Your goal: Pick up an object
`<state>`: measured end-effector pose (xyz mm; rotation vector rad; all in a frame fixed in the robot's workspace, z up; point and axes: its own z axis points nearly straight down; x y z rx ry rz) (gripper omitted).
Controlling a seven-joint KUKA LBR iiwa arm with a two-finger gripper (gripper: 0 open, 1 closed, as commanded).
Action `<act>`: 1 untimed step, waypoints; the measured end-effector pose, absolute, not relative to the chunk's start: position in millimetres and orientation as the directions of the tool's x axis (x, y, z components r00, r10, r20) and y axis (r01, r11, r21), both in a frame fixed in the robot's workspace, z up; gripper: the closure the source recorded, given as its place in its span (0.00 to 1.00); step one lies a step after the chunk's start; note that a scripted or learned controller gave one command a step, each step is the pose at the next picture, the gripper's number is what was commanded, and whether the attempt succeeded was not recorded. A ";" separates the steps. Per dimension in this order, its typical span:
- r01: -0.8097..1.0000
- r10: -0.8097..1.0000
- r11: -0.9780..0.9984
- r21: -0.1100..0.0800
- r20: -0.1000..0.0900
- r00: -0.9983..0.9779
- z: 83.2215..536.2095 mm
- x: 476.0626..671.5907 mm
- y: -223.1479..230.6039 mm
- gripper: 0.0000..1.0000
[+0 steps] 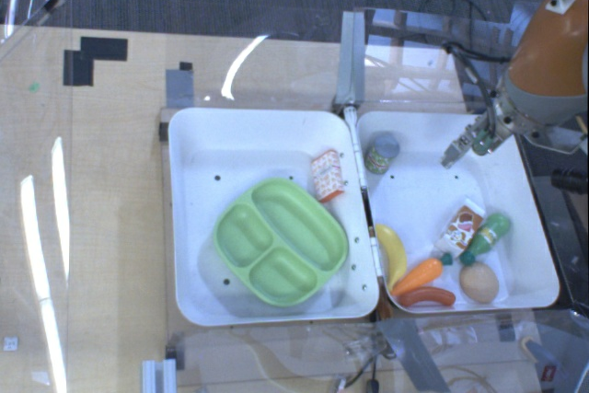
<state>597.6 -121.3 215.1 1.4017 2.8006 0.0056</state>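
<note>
Toys for picking were seen lying in the right bin (543, 225). A grey can (380, 152) was stood near the far left corner of that bin. A yellow banana (393, 255), an orange carrot (420, 275) and a red sausage (425, 296) were bunched close together at the near left corner. A small carton (460, 229), a green bottle (487, 235) and a tan egg (479, 283) were clustered near the middle of the near edge (the carton and bottle lay just beside each other). These things were likely left loose and jumbled so that any one of them could be chosen.

In the left bin (189, 198), a green plate with three sections (281, 241) was laid flat near the middle. A small snack packet (327, 176) was propped near the right wall.

The gripper (457, 152) was held over the far part of the right bin, tilted down toward the left. Nothing was seen between its tips. It could not be told from the picture how its tips were set. It was probably kept up there so a way down to a toy stayed free. The can was the nearest thing to it, and the other toys were well apart from it.

No toy had been picked up yet.
</note>
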 end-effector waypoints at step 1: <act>0.800 0.800 0.600 0.007 -0.007 -0.600 214.6 597.3 -121.4 0.00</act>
